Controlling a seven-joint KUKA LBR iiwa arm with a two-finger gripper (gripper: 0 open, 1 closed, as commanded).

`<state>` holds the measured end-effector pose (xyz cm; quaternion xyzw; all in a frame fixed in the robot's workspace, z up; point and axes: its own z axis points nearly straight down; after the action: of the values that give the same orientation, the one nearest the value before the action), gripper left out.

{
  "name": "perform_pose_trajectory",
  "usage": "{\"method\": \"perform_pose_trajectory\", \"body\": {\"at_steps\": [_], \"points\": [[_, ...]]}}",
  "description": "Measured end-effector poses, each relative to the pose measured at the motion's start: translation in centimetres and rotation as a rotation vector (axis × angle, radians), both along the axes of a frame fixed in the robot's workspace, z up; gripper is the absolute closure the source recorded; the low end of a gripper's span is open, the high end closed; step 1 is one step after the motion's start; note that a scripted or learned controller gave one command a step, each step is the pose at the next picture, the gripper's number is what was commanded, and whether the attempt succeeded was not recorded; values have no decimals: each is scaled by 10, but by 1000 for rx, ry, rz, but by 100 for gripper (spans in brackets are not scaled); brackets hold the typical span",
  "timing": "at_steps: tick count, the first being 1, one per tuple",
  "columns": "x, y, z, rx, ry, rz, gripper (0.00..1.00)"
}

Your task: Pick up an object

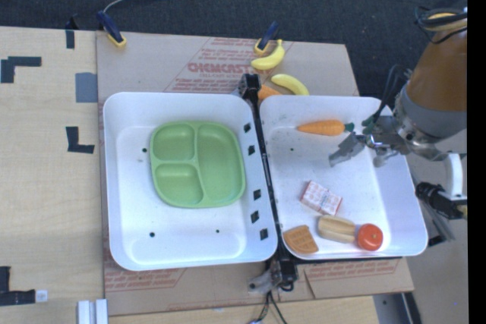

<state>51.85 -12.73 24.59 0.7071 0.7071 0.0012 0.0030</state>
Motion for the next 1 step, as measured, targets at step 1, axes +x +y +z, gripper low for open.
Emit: {"method": "perform_pose_trajectory", "body": {"at_steps": [1], "points": [[-19,-1,-160,4,6,1,0]]}}
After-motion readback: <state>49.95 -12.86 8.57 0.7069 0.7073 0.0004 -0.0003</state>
